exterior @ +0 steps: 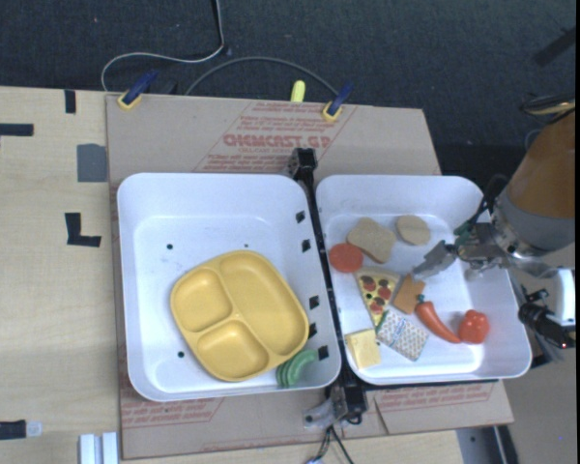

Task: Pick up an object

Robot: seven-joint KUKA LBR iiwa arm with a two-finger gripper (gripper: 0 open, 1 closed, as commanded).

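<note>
Right bin (464,193): orange carrot (437,322), red tomato (474,326), touching.

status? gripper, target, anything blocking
Gripper low over the right bin, holding nothing visible. Nearest items: pizza slice, tan bread piece. Toys packed tight there; yellow tray in left bin.

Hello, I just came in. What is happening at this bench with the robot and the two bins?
A grey arm reaches in from the right, its gripper low over the right bin, above the toy foods there: a pizza slice, a carrot, bread pieces. Nothing is seen between its fingers. The left bin holds a yellow divided plate and a green piece.
</note>
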